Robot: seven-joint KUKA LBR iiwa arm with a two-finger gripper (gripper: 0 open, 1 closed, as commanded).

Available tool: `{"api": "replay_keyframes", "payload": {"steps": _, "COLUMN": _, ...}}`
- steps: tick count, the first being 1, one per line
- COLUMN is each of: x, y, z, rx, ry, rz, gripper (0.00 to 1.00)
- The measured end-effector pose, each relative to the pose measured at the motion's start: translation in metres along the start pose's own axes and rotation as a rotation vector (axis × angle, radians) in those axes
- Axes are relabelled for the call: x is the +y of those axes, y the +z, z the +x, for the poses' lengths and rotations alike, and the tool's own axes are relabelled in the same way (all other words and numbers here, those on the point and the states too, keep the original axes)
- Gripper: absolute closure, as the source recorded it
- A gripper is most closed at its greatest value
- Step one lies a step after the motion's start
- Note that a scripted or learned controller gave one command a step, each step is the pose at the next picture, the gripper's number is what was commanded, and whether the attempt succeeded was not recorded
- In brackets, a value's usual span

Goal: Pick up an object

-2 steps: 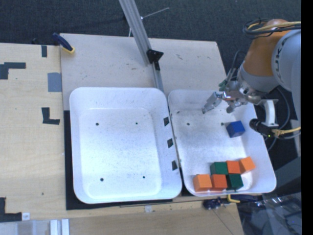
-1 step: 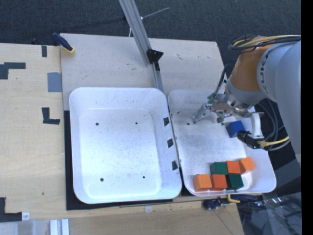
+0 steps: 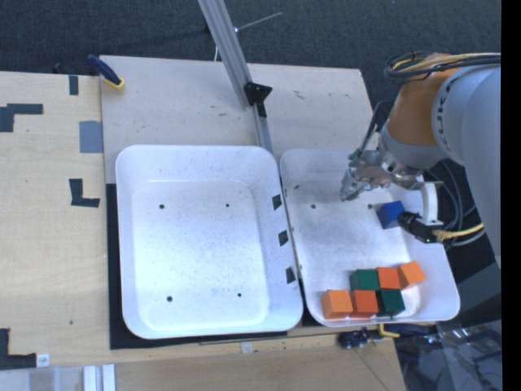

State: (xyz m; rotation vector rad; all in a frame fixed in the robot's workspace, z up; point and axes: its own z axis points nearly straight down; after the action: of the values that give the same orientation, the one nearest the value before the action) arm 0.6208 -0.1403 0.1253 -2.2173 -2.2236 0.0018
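Camera view, right of frame: gripper (image 3: 353, 187) low over the right bin (image 3: 326, 243), nothing visibly held, jaws' spread impossible to tell. Blue block (image 3: 390, 213) just beside, lower right; orange and green blocks (image 3: 374, 292) clustered against the bin's bottom edge, likeliest targets.

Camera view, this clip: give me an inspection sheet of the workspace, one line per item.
Surface: wooden bench bearing a left bin and a right bin, both shallow and white, side by side.
Job's things: blue block alone in the right bin; orange blocks and green blocks clustered at its near edge.
Clutter: blue-and-yellow tool at the bench's far edge.
Grippers: gripper low over the right bin's far part, left of the blue block; jaws' state unclear.
Cables: yellow and black cables beside the arm.
Surroundings: slanted metal rail; dark floor.
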Motion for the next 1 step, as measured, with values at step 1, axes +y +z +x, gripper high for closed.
{"api": "replay_keyframes", "payload": {"steps": 1, "x": 0.0012, "y": -0.0443, "z": 0.0068, "rx": 0.0, "ry": 0.001, "rz": -0.005, "gripper": 1.0}}
